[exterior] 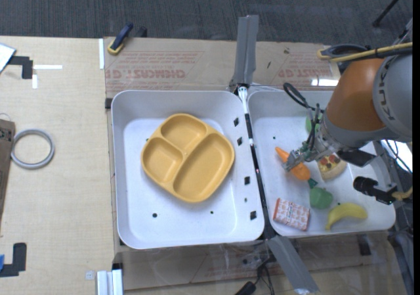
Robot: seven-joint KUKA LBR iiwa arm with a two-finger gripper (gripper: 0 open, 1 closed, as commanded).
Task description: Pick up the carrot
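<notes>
While the arm reaches in from the right, its gripper sits low in the right bin, directly on the carrot. Carrot is orange, lying on the bin floor at the left-centre of the right bin, thin end pointing up-left toward the divider between the bins. Gripper tip overlaps the carrot's thicker end. Finger state: cannot tell, the tip is small and dark against the carrot, and there is no clear view of whether the carrot is between the fingers or just under them. Carrot looks to be resting on the floor, not lifted.

Other contents of the right bin: a pale round item with a red top just right of the gripper, a green object just below the carrot, a yellow banana near the bottom-right corner, and a red-and-white patterned packet near the front wall, left of the banana. All sit apart from the carrot except the green object, which is close to its thick end.

Left bin holds a yellow divided plate, three compartments, near its centre, flat on the floor.

On the bench, left of the bins: a roll of tape. A blue-and-yellow tool lies behind the left bin on the cardboard.
</notes>
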